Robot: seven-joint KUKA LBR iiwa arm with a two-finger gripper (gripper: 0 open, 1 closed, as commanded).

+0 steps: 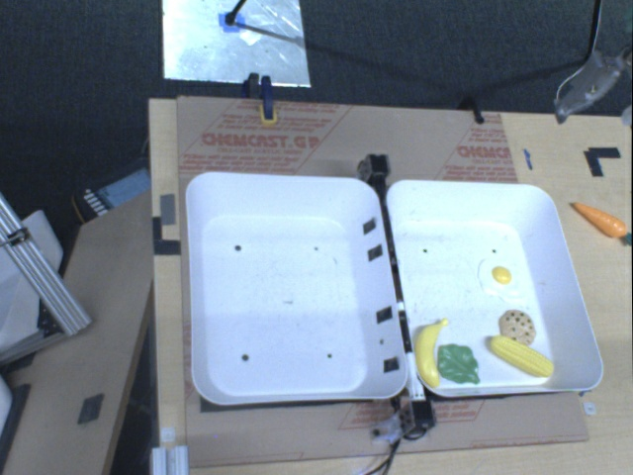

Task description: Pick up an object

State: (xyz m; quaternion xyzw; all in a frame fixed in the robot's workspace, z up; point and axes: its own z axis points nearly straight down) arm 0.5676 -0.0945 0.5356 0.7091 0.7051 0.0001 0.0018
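Crowding the right bin's (554, 226) front edge, banana (427, 352), leaf (459, 364) and corn (521, 356) risk a wall-blocked miss. End effector (586, 85) state: cannot tell.

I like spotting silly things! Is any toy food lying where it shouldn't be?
Yes. A carrot lies on the bench outside the right bin, while the banana, corn, cookie and fried egg sit inside it.

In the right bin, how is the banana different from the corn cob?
The banana is curved and smooth, plain yellow; the corn cob is straight with a bumpy surface. The banana lies at the bin's left wall, touching the green leaf; the corn cob lies near the front right corner, below the cookie. Both are yellow and lie flat.
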